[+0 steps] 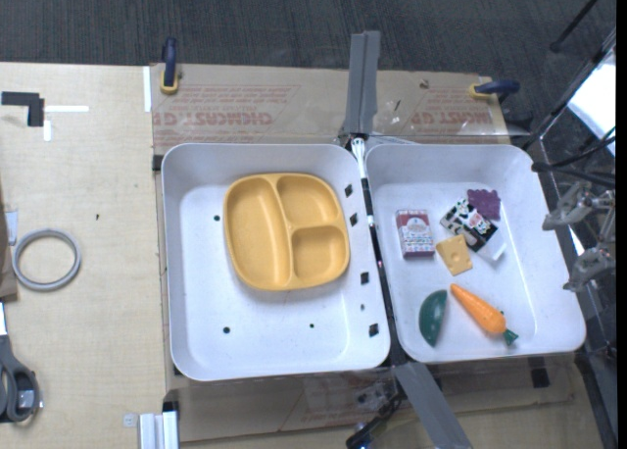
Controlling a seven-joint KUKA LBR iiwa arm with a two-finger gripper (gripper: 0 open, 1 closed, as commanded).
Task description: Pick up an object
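Observation:
The right bin (549,324) holds several small items. A red and white box (415,233) lies near its left wall. To its right sit a black and white patterned toy (470,224) and a purple piece (484,203). Below them lies a yellow cheese wedge (454,255). An orange carrot (478,310) and a dark green oval piece (432,319) rest near the front. A yellow divided plate (284,231) sits in the left bin (196,339).
A grey ring of tape (45,259) and scissors (15,388) lie on the wooden bench at the left. Clamps (169,65) (495,89) hold the cardboard behind the bins. A grey bar (364,84) rises between the bins. Metal framing (583,231) stands at the right.

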